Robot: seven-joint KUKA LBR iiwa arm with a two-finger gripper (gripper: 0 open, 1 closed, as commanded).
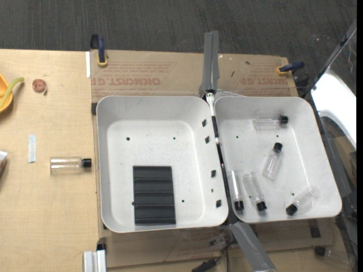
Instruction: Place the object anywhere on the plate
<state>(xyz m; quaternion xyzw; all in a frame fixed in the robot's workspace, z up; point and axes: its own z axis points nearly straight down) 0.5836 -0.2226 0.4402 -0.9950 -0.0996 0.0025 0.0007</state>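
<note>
How the gripper stands cannot be told. At the right edge, a pale curved shape [336, 95] is cut off by the frame and is too partial to identify.

Next to it, the right bin [309, 115] holds five clear bottles with black caps, all lying down. One bottle [267, 122] lies near the far wall and another [273, 162] near the middle. Two [235, 187] [252, 187] lie side by side by the near left corner, and one [302, 200] lies by the near right corner. Their clear bodies are faint against the white floor.

In the left bin [113, 115], the black ribbed plate [153, 195] lies flat near the front wall with nothing on it.

On the wooden bench [51, 220], a sixth bottle [67, 163] lies outside the bins. A yellow object [5, 92] is cut off at the left edge.
</note>
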